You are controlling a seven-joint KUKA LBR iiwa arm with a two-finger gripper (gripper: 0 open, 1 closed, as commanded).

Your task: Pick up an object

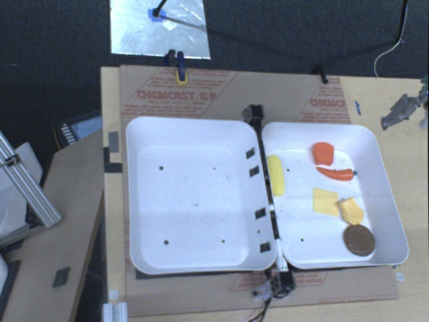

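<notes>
The right bin (pixel 392 200) holds several items. A yellow corn cob (pixel 275 174) lies along its left wall. An orange piece (pixel 323 153) sits near the back, with a red chili (pixel 335 174) just in front of it. Toward the front lie a flat yellow slice (pixel 326 202), a yellow chunk (pixel 352 211) touching it, and a round brown cookie (pixel 360 239). My gripper (pixel 395 113) is a small grey shape at the far right, beyond the right bin's back right corner and apart from every item.
The left bin (pixel 134 180) stands beside the right one, joined along a black hinged divider (pixel 263 180). Both rest on a cardboard sheet (pixel 201 89). A shiny metal plate (pixel 159 17) lies behind the bench, and an aluminium rail (pixel 27 186) slants at the left.
</notes>
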